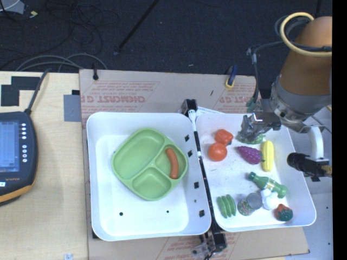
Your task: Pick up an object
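Note:
My gripper [252, 132] hangs low over the far side of the right bin [303, 210], at the end of the grey and orange arm. Just below it lie a purple toy [249, 154] and a yellow corn cob [267, 154]. To its left sit two red tomatoes [223, 136] [217, 152]. Nearer the front are a green bottle [267, 183], a green ribbed vegetable [227, 205], a grey can [250, 203], a white piece [269, 199] and a red strawberry [283, 213]. I see nothing lifted off the bin floor.
The left bin [103, 210] holds a green divided plate [142, 164] with a sausage [173, 163] in its right compartment. A black divider [198, 161] separates the bins. A teach pendant [13, 150] lies on the bench at far left.

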